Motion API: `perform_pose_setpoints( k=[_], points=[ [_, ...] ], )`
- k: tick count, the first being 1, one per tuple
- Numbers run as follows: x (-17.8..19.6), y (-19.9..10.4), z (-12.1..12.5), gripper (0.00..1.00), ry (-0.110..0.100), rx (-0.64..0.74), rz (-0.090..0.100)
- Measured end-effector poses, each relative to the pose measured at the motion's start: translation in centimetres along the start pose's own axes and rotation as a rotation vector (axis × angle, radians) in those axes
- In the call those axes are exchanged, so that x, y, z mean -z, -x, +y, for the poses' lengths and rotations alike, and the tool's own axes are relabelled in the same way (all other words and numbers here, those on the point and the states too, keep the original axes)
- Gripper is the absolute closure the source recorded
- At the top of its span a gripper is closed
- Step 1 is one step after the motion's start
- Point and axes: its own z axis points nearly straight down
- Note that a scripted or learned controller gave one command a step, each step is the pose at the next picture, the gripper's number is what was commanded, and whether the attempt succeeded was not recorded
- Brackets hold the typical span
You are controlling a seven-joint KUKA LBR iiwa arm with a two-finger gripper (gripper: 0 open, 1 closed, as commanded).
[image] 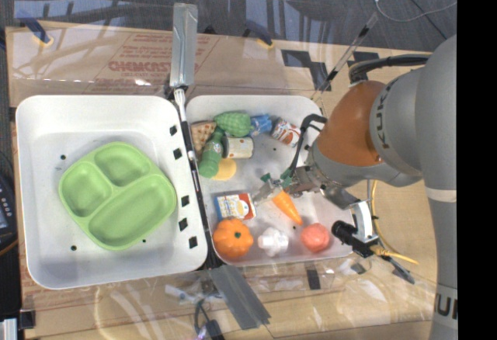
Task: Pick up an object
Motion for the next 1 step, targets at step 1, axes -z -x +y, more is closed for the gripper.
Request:
perform_pose_setpoints(
  k=[1],
  points=[
    [10.06, -10.73, -0.49, 0.0, 0.002, 0.161, 0.0]
  ],
)
